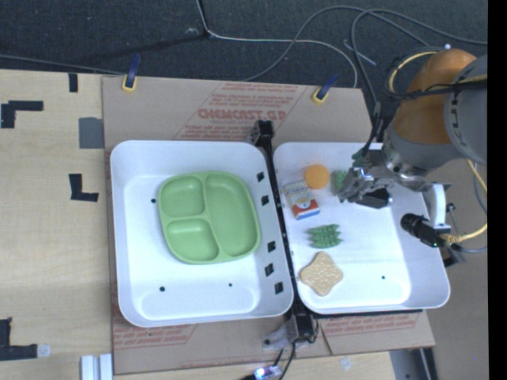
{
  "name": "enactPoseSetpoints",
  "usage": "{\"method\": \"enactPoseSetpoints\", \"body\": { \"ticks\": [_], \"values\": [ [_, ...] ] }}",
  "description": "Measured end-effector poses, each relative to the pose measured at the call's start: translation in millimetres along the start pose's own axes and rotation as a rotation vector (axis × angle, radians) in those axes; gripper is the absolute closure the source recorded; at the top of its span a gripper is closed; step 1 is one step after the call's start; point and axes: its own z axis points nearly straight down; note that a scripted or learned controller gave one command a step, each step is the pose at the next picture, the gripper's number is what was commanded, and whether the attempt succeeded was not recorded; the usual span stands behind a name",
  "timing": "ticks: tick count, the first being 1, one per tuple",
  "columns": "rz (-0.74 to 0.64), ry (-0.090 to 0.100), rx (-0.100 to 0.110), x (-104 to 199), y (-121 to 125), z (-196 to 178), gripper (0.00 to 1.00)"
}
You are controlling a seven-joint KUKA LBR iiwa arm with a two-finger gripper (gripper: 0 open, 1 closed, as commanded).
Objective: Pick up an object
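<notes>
1. Camera view, the layout: two white bins were seen side by side on a cardboard sheet. The left bin [127,212] held a green divided plate [209,217]. The right bin [412,287] held the candidates for picking: an orange ball [317,176], a small red-and-white carton [301,199], a green leafy piece [324,235], and a tan cracker-shaped item [321,274] nearest the front wall.

2. Same view, the arm: the gripper [358,185] was positioned low over the back of the right bin, just beside a small green object [339,180] and near the ball. Whether the claw was released or clenched couldn't be told, since it was too dark and small to be made out. Nothing could be confirmed as held.

3. How the step would probably be done well: the nearest target looked like the green object or the ball. A ball would likely be nudged away if approached off-centre, so a straight-down descent centred on it would be wanted. The carton sat close beside the ball, so bumping it was a risk. The cracker and the leafy piece lay well apart from everything, probably easier picks, though flat things are hard to get under.

4. Writing: red print was visible on the cardboard behind the bins, but only a fragment like "CHEMCAST" could be guessed at. The carton's label couldn't be read.
</notes>
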Motion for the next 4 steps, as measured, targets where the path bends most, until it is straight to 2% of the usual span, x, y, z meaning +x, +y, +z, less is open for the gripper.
{"method": "enactPoseSetpoints", "body": {
  "ticks": [1,2,4],
  "values": [
    [-0.001,0.0,0.0,0.0,1.2,-39.4,1.0],
    [-0.004,0.002,0.005,51.1,-1.6,-29.4,1.0],
    [-0.007,0.003,0.005,165.5,3.3,-49.7,1.0]
  ]
}}
